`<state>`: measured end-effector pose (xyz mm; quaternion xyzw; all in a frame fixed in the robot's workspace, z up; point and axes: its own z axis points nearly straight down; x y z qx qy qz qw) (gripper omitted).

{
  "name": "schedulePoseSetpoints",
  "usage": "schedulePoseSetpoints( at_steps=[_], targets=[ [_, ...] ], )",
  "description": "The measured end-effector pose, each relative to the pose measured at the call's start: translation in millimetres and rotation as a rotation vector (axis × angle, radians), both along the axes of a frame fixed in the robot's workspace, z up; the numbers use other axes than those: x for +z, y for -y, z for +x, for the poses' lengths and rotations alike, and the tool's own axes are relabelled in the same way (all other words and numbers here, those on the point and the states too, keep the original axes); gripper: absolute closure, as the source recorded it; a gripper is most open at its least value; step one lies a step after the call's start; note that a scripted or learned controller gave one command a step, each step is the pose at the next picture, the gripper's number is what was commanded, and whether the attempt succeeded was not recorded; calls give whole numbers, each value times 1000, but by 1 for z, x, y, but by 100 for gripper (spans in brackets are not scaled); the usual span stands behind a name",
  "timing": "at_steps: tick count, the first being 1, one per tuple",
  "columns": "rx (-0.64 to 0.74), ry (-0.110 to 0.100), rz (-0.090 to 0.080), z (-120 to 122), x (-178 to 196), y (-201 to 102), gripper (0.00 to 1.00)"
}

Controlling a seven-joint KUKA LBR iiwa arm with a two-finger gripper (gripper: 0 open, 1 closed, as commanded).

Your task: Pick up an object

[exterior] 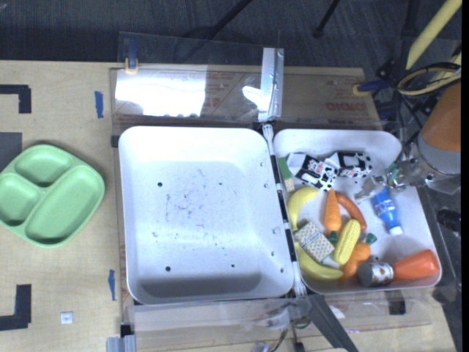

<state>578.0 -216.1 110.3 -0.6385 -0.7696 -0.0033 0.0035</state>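
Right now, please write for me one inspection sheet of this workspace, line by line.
Surface: wooden bench bearing two white bins; left bin shows specks and small holes.
Job's things: right bin holds a banana, carrot, corn cob, blue bottle and black-and-white toy.
Clutter: green divided plate left of the bins.
Grippers: gripper over the right bin's upper right; finger state unclear.
Cables: yellow and dark cables at upper right.
Surroundings: clear panel behind the left bin; dark floor.

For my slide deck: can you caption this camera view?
Grey KUKA arm reaches over the right white bin of toy food, beside the left white bin and a green divided plate.
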Motion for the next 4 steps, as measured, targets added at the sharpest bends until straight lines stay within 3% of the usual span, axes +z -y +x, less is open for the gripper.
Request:
schedulePoseSetpoints(
  at_steps=[1, 2, 3, 4],
  targets=[
    [81, 4, -10, -21, 101, -21, 0],
    [81, 4, -10, -21, 101, -21, 0],
    [164, 3, -9, 1, 48, -23, 0],
    [250, 20, -11, -92, -12, -11, 0]
  ],
)
